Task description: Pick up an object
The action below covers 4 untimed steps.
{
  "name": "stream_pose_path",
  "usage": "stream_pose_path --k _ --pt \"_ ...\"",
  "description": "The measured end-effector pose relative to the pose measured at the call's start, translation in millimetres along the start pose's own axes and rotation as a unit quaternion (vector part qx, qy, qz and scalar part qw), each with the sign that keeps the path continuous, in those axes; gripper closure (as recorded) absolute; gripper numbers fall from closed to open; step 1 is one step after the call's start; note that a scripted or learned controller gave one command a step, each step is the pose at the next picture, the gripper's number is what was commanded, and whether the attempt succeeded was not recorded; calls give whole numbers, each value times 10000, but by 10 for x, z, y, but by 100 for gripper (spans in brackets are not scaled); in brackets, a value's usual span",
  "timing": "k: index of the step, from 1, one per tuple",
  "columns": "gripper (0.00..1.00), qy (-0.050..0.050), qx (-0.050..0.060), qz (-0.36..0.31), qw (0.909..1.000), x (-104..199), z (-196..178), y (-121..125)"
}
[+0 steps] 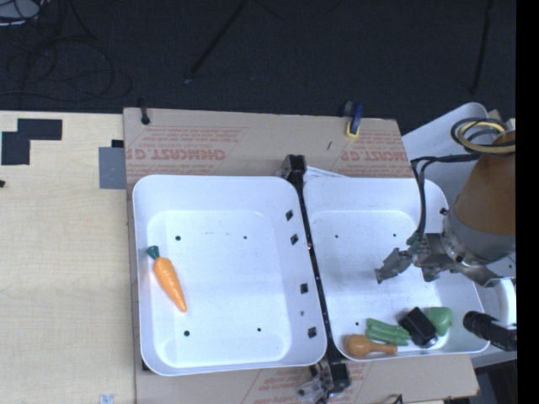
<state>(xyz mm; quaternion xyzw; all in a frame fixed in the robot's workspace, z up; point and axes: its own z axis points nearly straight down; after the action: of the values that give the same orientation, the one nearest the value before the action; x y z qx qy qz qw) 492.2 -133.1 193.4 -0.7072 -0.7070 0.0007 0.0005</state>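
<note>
Leftward, carrot in one bin; fingers (spread, nothing held) over the other

even overhead light; white bins glow bright from 9 to 3 o'clock, 12 o'clock dark, slightly soft.

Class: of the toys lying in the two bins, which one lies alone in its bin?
The carrot. It lies alone in the left bin; the green, black and tan toys crowd the right bin's near corner.
</note>
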Motion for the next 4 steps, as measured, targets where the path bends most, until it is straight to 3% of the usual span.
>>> stream_pose_path --k 1,2,3,4 --pt "0 13 -4 -41 10000 775 67 527" --pt "0 -11 0 11 10000 144 610 1047" --pt "0 -4 -88 -28 10000 487 -1048 1257" --pt "0 -7 -97 -24 10000 756 -2619 1514"
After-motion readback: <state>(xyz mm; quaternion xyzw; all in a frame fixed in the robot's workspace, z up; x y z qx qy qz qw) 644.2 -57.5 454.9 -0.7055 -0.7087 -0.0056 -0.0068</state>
